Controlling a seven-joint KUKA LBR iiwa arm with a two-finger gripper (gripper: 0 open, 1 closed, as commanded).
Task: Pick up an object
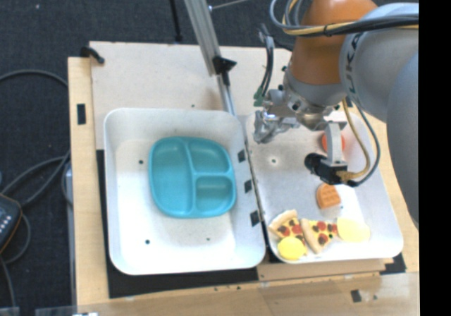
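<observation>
The grey arm (380, 53) reaches over the right bin (282, 173), its gripper (266, 126) hanging at the bin's upper left corner; whether the jaws are open or shut cannot be told, and nothing shows between them; toy foods lie along the same bin's lower edge, a pizza slice (317, 231), a yellow piece (290, 248) and an orange piece (328, 197); a blue divided plate (192, 176) sits in the left bin (127, 237).

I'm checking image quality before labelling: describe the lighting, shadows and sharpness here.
Camera view: even, soft lighting without harsh glare; the blue tray casts hardly any shadow; the toy food looks slightly soft; the gripper is blurry, its detail hard to read.
</observation>
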